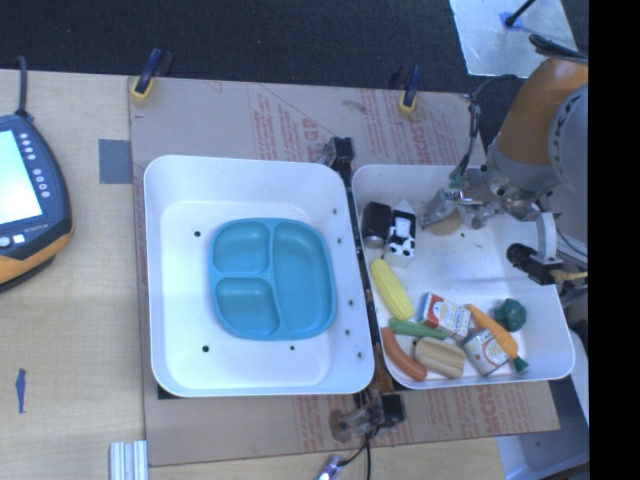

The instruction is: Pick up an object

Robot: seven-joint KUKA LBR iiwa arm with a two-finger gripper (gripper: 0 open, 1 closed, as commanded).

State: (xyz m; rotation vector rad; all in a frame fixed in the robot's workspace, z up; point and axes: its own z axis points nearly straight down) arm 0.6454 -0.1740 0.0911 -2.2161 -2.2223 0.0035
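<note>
Overhead, arm (535, 128) bent, gripper (455, 208) low.

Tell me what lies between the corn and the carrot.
In the camera view, a small carton lies between the corn and the carrot, in the right bin.

Red print on the cardboard sheet (300, 118) — unreadable (too small).
</note>
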